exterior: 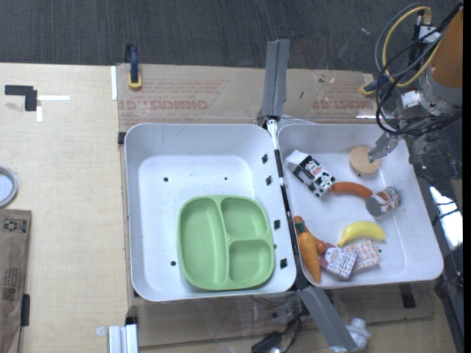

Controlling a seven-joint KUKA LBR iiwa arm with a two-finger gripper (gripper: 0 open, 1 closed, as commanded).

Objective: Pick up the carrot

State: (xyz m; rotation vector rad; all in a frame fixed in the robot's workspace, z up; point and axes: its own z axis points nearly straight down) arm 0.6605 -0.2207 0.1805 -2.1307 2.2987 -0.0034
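Observation:
The carrot [308,252] is orange with a small green top. It lies lengthwise against the left wall of the right bin [419,197], near its front left corner, green end pointing to the back. A pink patterned packet [351,260] touches its right side. My gripper [383,147] hangs over the bin's back right part, just right of a tan round disc [363,160] and far from the carrot. The arm [445,65], with its cables, enters from the upper right.
The right bin also holds a cow-patterned carton [311,174], an orange sausage [352,190], a small can [383,200] and a banana [361,232]. A green divided plate [227,242] lies in the left bin [147,197]. A grey divider [276,79] stands between the bins at the back.

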